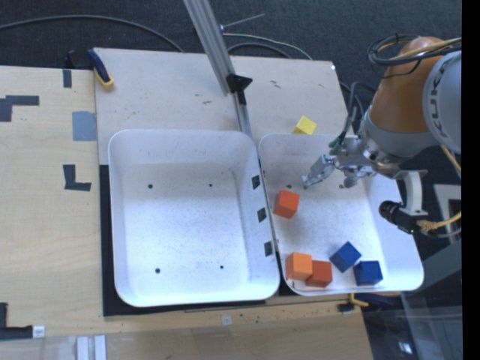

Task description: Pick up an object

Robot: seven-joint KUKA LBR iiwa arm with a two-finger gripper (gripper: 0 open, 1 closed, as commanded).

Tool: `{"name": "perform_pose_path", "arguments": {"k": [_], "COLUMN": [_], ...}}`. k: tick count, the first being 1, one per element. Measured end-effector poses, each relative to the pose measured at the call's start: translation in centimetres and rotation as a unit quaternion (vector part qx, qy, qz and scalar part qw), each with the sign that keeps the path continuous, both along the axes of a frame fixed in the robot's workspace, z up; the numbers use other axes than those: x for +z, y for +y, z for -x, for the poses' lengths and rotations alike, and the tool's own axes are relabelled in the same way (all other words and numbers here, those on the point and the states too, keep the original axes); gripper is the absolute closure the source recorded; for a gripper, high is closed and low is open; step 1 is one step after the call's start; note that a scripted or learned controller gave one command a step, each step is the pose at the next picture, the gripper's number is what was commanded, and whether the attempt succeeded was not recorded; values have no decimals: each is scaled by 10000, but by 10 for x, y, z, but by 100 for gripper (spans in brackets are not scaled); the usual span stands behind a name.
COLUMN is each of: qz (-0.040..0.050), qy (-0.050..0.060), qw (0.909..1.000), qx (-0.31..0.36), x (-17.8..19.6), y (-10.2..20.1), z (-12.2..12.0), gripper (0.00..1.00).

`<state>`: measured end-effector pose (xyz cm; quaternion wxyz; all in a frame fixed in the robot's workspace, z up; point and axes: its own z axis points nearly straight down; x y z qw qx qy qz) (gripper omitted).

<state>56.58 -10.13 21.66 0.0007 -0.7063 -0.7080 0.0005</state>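
Observation:
The right bin (390, 235) holds several cubes. One orange cube (286, 203) lies alone near its left wall. At the front edge sit a second orange cube (300, 265) and a darker orange cube (320, 273), touching each other. Just right of them lie a blue cube (345, 256) and another blue cube (367, 272). My gripper (334, 175) hangs over the back part of the right bin, up and to the right of the lone orange cube. It is open, with nothing between its fingers.
The left bin (124, 201) sits beside the right one. A yellow block (304, 125) lies on the bench behind the right bin. A slanted metal rail (214, 43) runs down to the gap between the bins. A blue and yellow tool (100, 67) lies at the back left.

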Motion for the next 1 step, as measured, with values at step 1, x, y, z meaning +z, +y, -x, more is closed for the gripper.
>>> {"name": "perform_pose_path", "arguments": {"k": [1], "qz": [-2], "qy": [4], "qw": [10000], "qx": [-6], "x": [-88], "y": [-24], "z": [42], "gripper": [0]}}
